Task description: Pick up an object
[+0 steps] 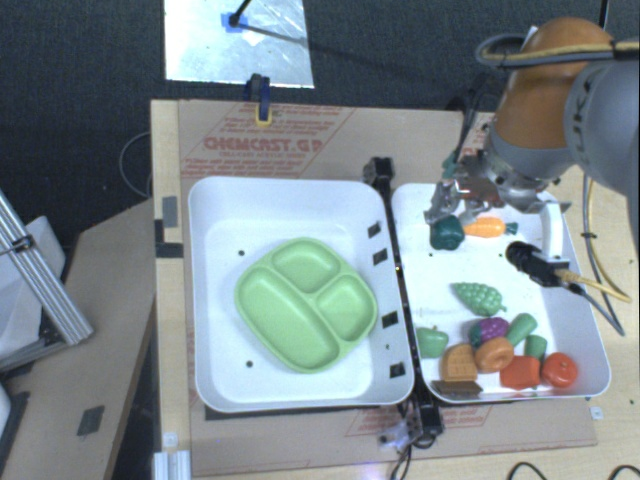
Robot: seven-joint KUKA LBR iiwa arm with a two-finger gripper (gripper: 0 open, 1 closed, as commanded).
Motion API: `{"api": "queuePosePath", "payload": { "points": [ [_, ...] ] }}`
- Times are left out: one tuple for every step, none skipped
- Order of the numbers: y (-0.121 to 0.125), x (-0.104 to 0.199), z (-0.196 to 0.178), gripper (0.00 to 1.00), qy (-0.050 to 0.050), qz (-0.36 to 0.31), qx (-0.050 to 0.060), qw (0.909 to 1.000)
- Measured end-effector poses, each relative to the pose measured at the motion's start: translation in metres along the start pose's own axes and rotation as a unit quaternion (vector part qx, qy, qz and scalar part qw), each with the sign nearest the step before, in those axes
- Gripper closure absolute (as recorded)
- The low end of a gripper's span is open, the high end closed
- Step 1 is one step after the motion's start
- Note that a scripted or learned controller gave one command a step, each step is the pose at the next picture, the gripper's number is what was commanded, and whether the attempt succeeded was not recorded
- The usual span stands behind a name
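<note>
My gripper (449,206) hangs over the far end of the right bin (590,328), reaching in from the right. Directly below its tip lies a dark green toy vegetable (447,234), touching or nearly touching it; whether it is gripped I cannot tell. An orange toy carrot (485,228) lies just right of the green piece. Nearer the front sit a light green bumpy toy (477,295), a purple piece (492,329) and a red tomato (561,369) among several other toy foods.
The left bin (225,228) holds a green divided plate (305,303). A black divider with clips (385,258) runs between the bins. More toy foods crowd the right bin's front: a green piece (432,342), a brown one (461,361), a red-orange block (520,371).
</note>
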State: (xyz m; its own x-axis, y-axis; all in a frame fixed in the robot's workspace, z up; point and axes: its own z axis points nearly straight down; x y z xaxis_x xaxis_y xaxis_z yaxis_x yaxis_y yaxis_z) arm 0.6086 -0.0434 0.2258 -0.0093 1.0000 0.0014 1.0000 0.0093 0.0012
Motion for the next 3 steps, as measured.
{"api": "queuePosePath", "payload": {
  "points": [
    [0.002,0.057,0.010,1.00,0.000,0.000,0.000,1.0000],
    [-0.012,0.113,-0.004,1.00,0.000,0.000,0.000,1.0000],
    [-0.003,0.113,-0.007,1.00,0.000,0.002,-0.001,1.0000]
  ]
}}
